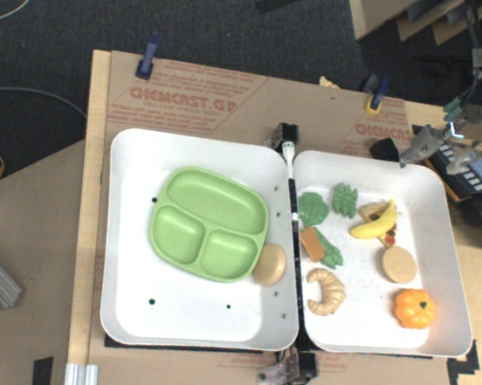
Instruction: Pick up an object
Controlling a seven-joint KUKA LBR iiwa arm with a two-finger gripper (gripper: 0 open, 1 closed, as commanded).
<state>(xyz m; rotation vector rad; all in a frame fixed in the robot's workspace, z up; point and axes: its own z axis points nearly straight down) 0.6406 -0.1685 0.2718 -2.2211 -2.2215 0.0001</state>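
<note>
Arm is reaching in at upper right, gripper hovering over the right bin's far corner; fingers spread open, gripping nothing. Banana is lying yellow and curved in that bin's far half, beside a green leafy piece. Cardboard underneath is reading "CHEMCAST" in red.

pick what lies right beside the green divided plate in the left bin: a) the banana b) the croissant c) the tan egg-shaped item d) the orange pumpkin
c: the tan egg-shaped item rests against the lower right rim of the green divided plate in the left bin, while the banana, croissant and orange pumpkin all lie in the right bin.
</note>
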